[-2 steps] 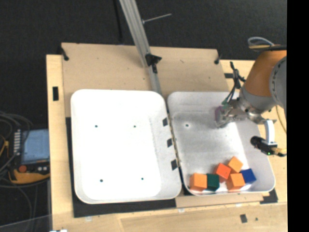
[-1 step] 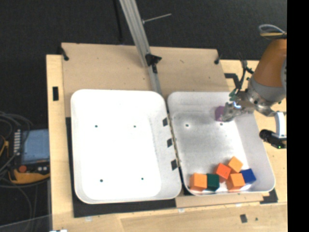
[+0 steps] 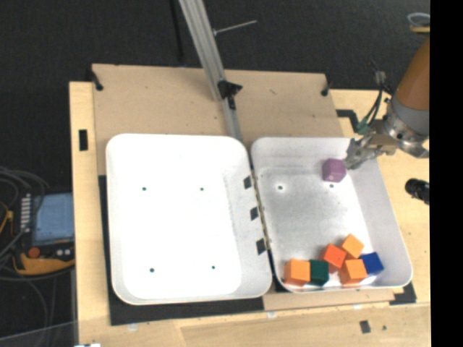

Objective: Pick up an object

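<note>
Wooden bench point(image 3: 202, 100) on a dark floor, bearing two shallow white bins side by side. Right bin point(image 3: 304, 215): a purple block point(image 3: 333, 169) near its far right corner; along the near wall a cluster of orange blocks point(image 3: 335, 256), a green block point(image 3: 319, 271) and a blue block point(image 3: 372, 262). Gripper point(image 3: 356, 157) just beside the purple block, at its right; finger spacing cannot be told. Left bin point(image 3: 181, 215) adjoins.
</note>
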{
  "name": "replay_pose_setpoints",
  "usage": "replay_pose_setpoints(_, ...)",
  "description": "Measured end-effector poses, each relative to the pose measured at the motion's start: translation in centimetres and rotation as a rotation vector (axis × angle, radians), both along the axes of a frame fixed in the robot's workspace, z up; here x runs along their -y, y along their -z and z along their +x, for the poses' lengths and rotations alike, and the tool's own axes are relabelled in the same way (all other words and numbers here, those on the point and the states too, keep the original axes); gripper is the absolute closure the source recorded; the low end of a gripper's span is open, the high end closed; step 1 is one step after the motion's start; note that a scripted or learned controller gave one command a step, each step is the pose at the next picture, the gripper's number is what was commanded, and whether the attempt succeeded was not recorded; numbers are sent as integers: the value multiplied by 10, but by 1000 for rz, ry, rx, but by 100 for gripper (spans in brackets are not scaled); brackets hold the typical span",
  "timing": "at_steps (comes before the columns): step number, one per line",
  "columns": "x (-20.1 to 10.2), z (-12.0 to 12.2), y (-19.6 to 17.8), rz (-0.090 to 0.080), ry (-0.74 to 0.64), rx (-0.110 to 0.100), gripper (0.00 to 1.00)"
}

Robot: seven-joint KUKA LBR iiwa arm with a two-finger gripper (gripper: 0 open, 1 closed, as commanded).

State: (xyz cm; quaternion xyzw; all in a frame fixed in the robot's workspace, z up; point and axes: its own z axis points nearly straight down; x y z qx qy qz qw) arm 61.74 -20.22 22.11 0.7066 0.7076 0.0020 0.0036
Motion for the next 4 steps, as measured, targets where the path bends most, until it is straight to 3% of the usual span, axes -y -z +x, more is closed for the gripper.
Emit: replay_pose_setpoints(4, -204, -72, -31, 5, -7, -9, 100)
